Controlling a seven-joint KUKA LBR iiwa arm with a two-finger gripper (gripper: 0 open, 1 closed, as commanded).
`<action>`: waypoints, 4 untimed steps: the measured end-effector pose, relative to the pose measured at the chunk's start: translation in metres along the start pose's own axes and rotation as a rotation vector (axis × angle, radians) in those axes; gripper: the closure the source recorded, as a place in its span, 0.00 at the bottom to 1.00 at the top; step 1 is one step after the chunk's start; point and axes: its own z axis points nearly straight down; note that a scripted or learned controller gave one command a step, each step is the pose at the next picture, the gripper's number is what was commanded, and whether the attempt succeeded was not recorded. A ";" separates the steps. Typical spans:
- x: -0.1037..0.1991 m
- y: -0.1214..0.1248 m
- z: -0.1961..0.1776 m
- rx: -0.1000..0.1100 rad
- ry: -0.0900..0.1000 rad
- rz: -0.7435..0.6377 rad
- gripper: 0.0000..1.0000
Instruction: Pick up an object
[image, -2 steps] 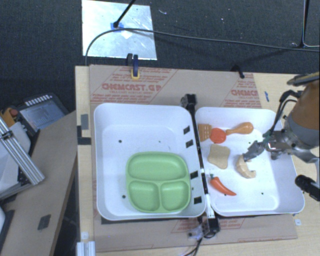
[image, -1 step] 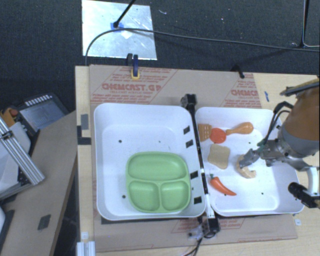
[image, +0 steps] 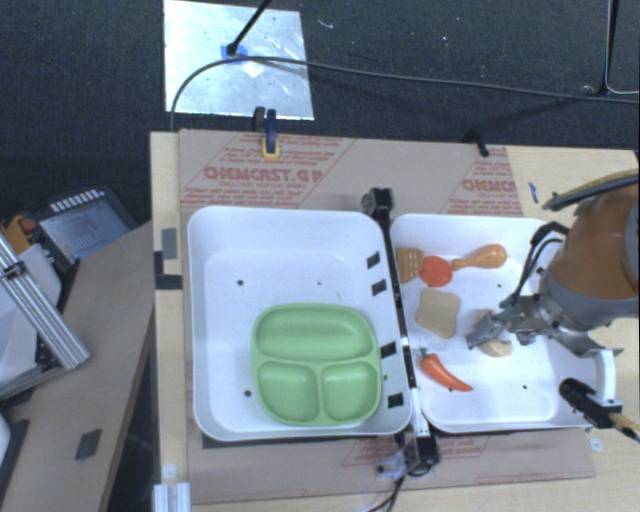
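Nearby: tool (image: 487, 333), beige block (image: 438, 312), orange pepper (image: 443, 373).

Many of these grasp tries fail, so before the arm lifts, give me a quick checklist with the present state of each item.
1. Gripper inside the right bin: ok.
2. Gripper over a small pale object: ok.
3. Object seen between the fingers: cannot tell.
4. Tan block apart from the gripper: ok.
5. Orange carrot-like piece apart from the gripper: ok.
6. Green tray in the left bin, out of the way: ok.
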 end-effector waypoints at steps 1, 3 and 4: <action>-0.001 0.002 -0.013 -0.006 -0.003 -0.001 1.00; 0.009 0.003 -0.094 -0.008 -0.003 -0.003 1.00; 0.059 0.019 -0.106 -0.006 0.000 -0.009 1.00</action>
